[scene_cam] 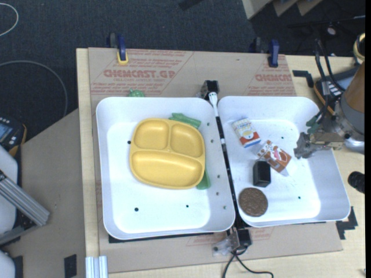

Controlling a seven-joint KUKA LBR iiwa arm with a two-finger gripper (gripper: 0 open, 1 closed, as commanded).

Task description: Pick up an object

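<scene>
The round brown cookie-like disc (253,201) lies nearest the camera, flat on the floor of the right shallow white bin (301,204), close to that bin's front left corner. Just behind it, nearly touching, sits a small black rectangular block (261,173). Just beside the block, to its right and rear, lies a small red-and-white printed packet (275,156), tilted on the diagonal. Further back and left rests a small white carton with blue and orange print (246,131), apart from the packet.

The pincer (304,146) is positioned over the right side of the same bin, just right of the red-and-white packet. Its dark fingers point toward the packet, with nothing visible between them. Whether the fingers are spread or closed cannot be determined from this angle. The grey arm (353,106) enters from the right edge.

The left shallow white bin (156,216) adjoins the right bin along a shared centre edge. It holds a yellow plastic divided tray with three compartments (168,153), lying upright in the rear-centre area. A green object (186,120) protrudes from beneath the tray at its rear edge, and green also shows at the tray's front right corner.

Both bins rest on a brown board with red lettering (139,71), fixed to the surface by two blue-and-yellow clamps (121,49) at the rear edge.
</scene>
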